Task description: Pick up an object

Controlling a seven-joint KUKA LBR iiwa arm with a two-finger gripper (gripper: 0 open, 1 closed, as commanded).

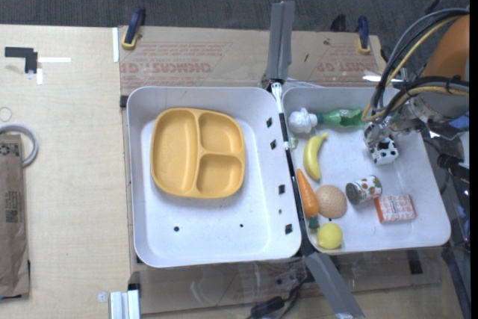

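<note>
A: What's in the left bin (142, 183)?

B: One yellow plate (198, 153) with three compartments, lying flat in the upper middle. Its compartments hold nothing that I can see.

A: And the right bin (429, 194)?

B: It's crowded. Along the top edge sits a small white figure (301, 119), with a green bottle (340, 117) lying on its side just beside it. Below those, a banana (314, 155) lies near the left wall. Further down that wall is a carrot (306, 194), touching a tan ball (331, 201). A lemon (329, 236) sits near the bottom left corner, just below the ball. Right of the ball lies a small can (363, 190) on its side, and a red-and-white box (394, 208) lies near it, toward the right wall.

A: Where's the hand?

B: The hand (379, 137) is low over the upper right part of the right bin, under a bundle of cables. Directly at it is a black-and-white spotted toy (385, 152), apart from the other items, above the can.

A: Is the toy gripped?

B: I can't tell. The hand's tip and the toy overlap from this angle, and the cables blur the view, so whether the hand is apart, together or clamped on the toy stays unclear.

A: Anything outside the bins?

B: On the tabletop (67, 160) at far left lie a brown bag (13, 217) and a grey ring (28, 146).
</note>
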